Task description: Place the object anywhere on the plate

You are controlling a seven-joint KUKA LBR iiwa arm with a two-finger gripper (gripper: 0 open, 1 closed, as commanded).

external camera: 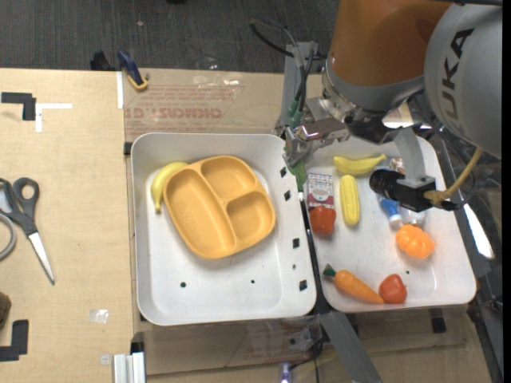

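Bins of white plastic are set side by side on the bench, the left bin (160,294) and the right bin (435,282) touching along a shared wall. An orange three-compartment plate (215,206) is laid flat in the left bin, toward its 12 o'clock half. A toy banana (164,183) is pressed against the plate's rim at 10 o'clock.

The gripper (297,158) is hung over the shared wall, at the 11 o'clock corner of the right bin. Whether it is open or closed, and whether anything is gripped, cannot be told. The grey and orange arm (383,30) is extended in from 2 o'clock.

Which toy is meant for the plate cannot be told. Just at 5 o'clock of the gripper a small red and white carton (320,188) is seen, touched at 6 o'clock by a red tomato (322,220). A corn cob (349,199) is laid just at 3 o'clock of the carton, and a second banana (359,164) is laid crosswise at 12 o'clock of the cob. An orange round fruit (414,242) is found toward the bin's 3 o'clock side, with a small blue thing (389,210), partly hidden, near it at 11 o'clock. A carrot (357,287) and a red fruit (393,289) are laid side by side along the 6 o'clock wall.

Scissors (28,222) are seen on the bench, well apart at 9 o'clock of the left bin.
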